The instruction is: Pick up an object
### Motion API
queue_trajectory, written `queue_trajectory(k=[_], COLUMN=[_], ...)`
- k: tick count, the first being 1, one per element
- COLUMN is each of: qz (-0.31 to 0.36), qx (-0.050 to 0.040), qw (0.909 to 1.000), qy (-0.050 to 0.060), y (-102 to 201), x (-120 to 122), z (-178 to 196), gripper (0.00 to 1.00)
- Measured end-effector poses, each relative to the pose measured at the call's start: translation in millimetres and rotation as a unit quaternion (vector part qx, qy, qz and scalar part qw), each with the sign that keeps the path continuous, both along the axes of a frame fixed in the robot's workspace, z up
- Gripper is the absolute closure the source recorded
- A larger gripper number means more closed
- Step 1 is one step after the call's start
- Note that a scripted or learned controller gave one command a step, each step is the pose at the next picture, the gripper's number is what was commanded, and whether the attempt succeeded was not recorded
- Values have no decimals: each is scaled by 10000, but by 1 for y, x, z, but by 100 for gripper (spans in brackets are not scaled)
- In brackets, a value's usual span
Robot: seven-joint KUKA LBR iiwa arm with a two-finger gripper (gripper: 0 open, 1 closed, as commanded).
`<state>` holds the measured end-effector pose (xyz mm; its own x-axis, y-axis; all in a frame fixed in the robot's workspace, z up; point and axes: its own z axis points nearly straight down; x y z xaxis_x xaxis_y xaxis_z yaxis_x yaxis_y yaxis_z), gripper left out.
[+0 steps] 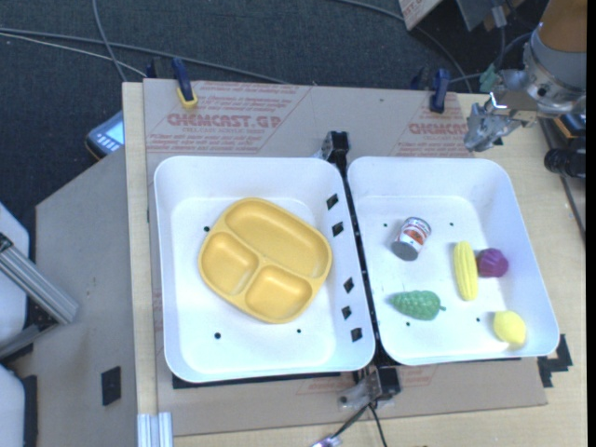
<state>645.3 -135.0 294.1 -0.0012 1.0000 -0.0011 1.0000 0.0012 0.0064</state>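
1. My pincer (484, 130) hangs above the worktop (279, 119), beyond the far right corner of the right bin (372, 324), outside its rim. At this slant I cannot tell how it is set, and I see nothing in it.

2. So I judge the task barely begun: nothing is lifted, and every candidate lies on the bin floor. Choosing one, coming down, closing and lifting all remain.

3. Nearest to me is the small can (411, 237), on its side in the middle of the right bin, well apart from the walls and from everything else. It has the most open room around it.

4. Farther toward the near right lie the corn cob (465, 270) and the purple piece (492, 264), just beside each other, perhaps touching. A grasp on either risks nudging its neighbour.

5. The green piece (416, 304) lies near the near side, apart from the rest. The lemon (508, 327) sits close to the near right corner, where the rim crowds my approach.

6. The left bin (172, 250) carries a yellow divided plate (265, 270), broad and flat, filling much of the floor. It is the farthest reach and looks an awkward thing to pinch.

7. The ridge between the bins, with its black clips (337, 144), is an edge to stay above if I cross.
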Motion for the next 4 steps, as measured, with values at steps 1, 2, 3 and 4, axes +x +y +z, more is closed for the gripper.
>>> queue_trajectory(k=[1,2,3,4], qz=[20,28,23,18], qx=[19,22,18,16], qw=[10000,10000,10000,10000], qy=[52,47,58,59], y=[57,116,173,217], x=[-11,-18,-18,-24], z=[-20,-24,-49,-67], gripper=[100,100,100,100])
